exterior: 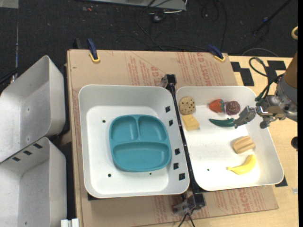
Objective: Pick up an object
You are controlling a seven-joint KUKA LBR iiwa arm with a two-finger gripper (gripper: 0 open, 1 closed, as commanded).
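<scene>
The right bin (272, 167) holds several toy foods: a speckled cookie (187, 105), a yellow cheese wedge (191, 122), a red fruit (217, 105), a dark purple piece (232, 108), a green chili (221, 122), a tan bread roll (243, 144) and a yellow banana (243, 165). My gripper (249, 121) reaches in from the right over the bin's right side, just right of the chili and above the roll. It is open, its fingers spread with nothing between them.
The left bin (90, 141) bears a teal divided plate (139, 143). Both bins rest on a cardboard sheet (142, 65). Two more white bins (28, 141) stand off the bench at the left. Cables lie on the dark floor behind.
</scene>
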